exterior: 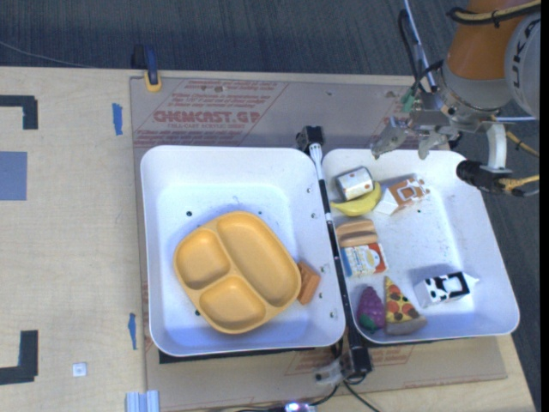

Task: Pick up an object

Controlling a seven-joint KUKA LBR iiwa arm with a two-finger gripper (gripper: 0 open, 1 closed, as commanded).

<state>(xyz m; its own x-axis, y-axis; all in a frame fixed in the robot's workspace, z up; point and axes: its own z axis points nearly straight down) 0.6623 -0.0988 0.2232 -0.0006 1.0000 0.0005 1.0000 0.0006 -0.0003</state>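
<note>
Pale wooden desk [69, 230] carries two bins; the open, empty end effector [410, 140] hovers over the right white bin's [489, 230] far rim. Approach step: next, descend onto the yellow plastic banana [358, 202].

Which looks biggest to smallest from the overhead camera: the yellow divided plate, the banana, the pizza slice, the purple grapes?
1. Yellow divided plate, by far the largest.
2. Banana, though partly hidden under a small white box.
3. Pizza slice and purple grapes: too alike to rank.
</note>
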